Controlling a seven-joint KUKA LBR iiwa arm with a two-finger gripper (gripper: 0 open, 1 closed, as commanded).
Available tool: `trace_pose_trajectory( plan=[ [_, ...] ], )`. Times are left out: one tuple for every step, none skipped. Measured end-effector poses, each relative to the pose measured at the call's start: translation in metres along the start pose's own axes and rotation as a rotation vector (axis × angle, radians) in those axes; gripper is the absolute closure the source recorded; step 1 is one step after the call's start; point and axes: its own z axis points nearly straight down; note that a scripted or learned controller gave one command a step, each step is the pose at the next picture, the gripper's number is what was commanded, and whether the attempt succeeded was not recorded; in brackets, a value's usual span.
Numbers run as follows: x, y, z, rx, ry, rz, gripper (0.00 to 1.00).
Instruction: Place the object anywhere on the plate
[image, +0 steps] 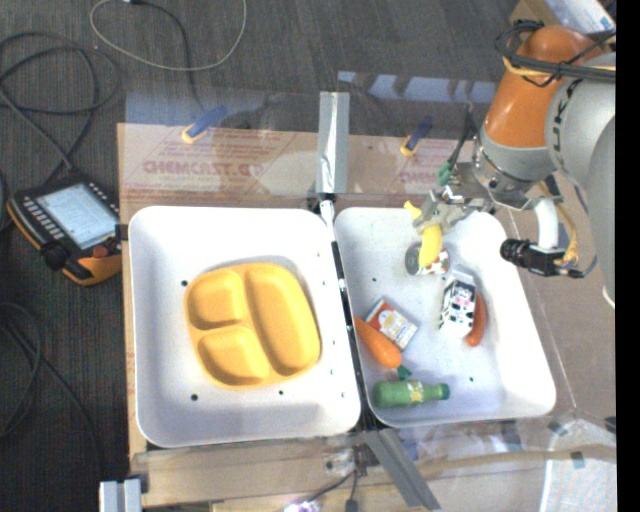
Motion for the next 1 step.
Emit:
trace_pose_trajectory(
  plan=[
    [0.0788, -0.0260, -0.0205, 0.001, 0.002, -0.029, 1.00]
  ],
)
